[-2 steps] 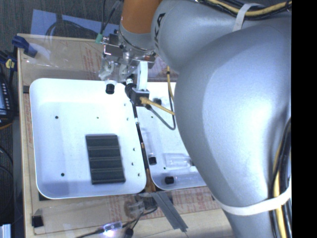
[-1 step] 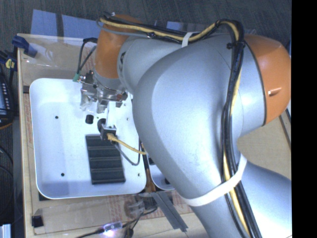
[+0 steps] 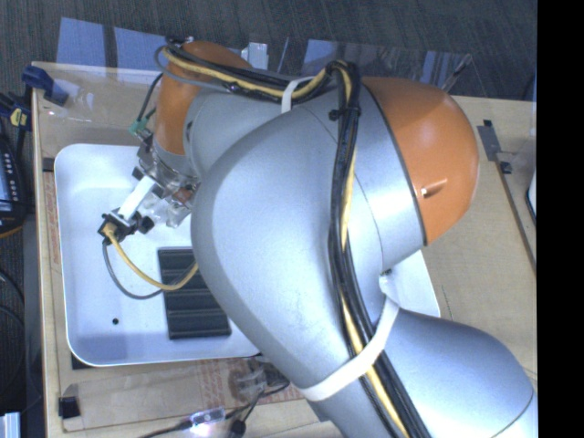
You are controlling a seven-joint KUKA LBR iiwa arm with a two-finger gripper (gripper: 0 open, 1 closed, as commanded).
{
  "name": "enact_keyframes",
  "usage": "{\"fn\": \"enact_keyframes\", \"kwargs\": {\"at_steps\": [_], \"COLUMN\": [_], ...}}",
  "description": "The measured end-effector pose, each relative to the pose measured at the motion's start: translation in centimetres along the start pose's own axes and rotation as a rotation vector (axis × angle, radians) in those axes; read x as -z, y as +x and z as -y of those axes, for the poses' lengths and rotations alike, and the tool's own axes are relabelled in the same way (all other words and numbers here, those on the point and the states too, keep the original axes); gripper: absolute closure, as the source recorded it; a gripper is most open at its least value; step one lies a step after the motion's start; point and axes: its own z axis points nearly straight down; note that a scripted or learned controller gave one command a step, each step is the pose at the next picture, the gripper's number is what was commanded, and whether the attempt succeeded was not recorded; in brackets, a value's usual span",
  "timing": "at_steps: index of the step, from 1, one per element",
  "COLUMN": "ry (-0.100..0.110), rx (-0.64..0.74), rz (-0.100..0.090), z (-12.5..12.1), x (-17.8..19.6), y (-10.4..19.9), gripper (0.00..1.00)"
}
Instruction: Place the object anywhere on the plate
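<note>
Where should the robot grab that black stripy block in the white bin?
Pinch the black ridged block across its short width, coming straight down from above. It lies flat in the left bin, and its long edges are straight and parallel.

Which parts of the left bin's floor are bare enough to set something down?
Bare floor runs along the left bin's left wall, from its far-left corner to its near-left corner, bordered on the right by the black ribbed slab; a small dark speck sits there. It is crowded to the right, where the hand and arm cover the bin.
</note>
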Motion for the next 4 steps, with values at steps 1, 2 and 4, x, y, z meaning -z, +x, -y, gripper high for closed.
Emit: {"fn": "enact_keyframes", "kwargs": {"at_steps": [1,2,4], "ry": [0.008,0.008,-0.003], "rx": [0.723,0.394,0.206], "rz": [0.007,0.01,-0.003], "z": [-1.1,0.5,4.2], "x": [-0.1,-0.1,21.3], "y": [-0.8,1.9,4.4], "gripper": [1.0,1.0,1.0]}}
